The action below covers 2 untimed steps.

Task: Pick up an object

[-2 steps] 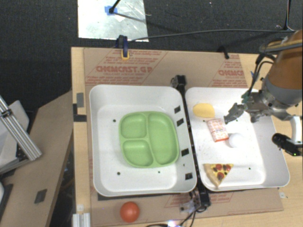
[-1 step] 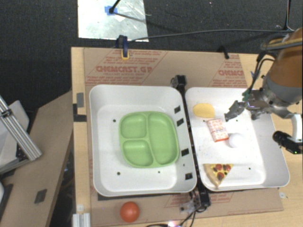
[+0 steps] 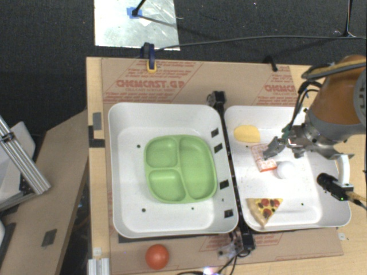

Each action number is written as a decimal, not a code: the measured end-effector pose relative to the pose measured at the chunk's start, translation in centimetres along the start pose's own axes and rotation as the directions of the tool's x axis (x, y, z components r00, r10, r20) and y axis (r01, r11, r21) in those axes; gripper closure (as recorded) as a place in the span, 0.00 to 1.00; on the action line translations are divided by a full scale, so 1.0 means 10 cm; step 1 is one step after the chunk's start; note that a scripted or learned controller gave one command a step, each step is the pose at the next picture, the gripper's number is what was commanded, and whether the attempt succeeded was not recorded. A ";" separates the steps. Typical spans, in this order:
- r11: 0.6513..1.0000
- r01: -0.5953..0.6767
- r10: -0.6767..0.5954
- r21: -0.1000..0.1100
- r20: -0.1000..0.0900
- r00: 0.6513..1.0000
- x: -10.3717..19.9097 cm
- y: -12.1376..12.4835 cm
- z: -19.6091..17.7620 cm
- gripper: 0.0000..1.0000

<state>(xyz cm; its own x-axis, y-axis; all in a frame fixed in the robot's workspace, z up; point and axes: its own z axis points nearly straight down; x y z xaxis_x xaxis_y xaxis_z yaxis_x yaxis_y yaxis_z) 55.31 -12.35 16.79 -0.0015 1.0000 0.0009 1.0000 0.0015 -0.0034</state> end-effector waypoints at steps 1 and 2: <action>1.000 0.000 0.000 0.000 0.000 1.000 -0.02 -0.03 0.62 0.00; 1.000 0.000 0.000 -0.002 0.000 1.000 -0.01 -0.03 0.85 0.00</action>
<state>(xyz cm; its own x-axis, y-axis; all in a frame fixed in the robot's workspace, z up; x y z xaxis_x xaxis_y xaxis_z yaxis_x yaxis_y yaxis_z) 54.97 -12.44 8.34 -0.0016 1.0000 0.0008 1.0000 0.0016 -0.0010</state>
